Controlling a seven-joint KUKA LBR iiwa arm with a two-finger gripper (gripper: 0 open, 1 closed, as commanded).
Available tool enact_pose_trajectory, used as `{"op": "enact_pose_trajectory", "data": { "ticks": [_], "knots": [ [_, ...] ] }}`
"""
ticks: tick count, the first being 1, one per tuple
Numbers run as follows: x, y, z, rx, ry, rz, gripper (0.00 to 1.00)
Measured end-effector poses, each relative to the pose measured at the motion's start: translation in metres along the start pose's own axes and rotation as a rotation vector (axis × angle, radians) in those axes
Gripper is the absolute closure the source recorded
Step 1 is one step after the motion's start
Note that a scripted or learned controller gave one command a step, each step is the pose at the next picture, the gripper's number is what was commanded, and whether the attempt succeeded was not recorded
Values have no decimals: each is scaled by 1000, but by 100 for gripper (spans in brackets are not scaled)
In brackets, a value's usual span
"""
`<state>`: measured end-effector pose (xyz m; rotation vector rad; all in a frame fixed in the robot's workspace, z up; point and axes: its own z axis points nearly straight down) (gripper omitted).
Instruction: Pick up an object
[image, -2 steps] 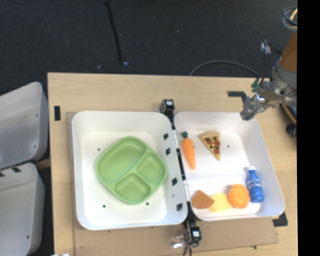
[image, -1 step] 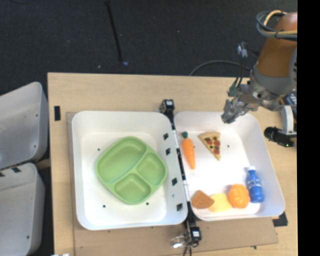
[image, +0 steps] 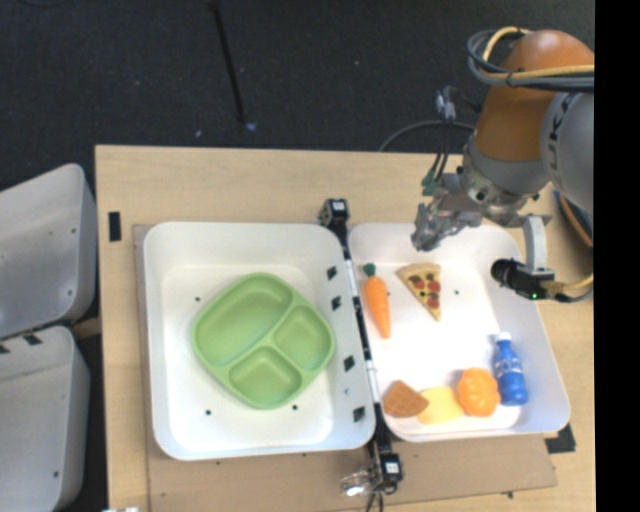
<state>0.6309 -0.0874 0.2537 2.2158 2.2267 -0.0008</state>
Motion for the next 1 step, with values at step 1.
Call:
{"op": "enact_pose_trajectory", "data": {
  "ticks": [1],
  "knots": [
    [63, 4, 2, 0, 2, -3, 100]
  ]
}}
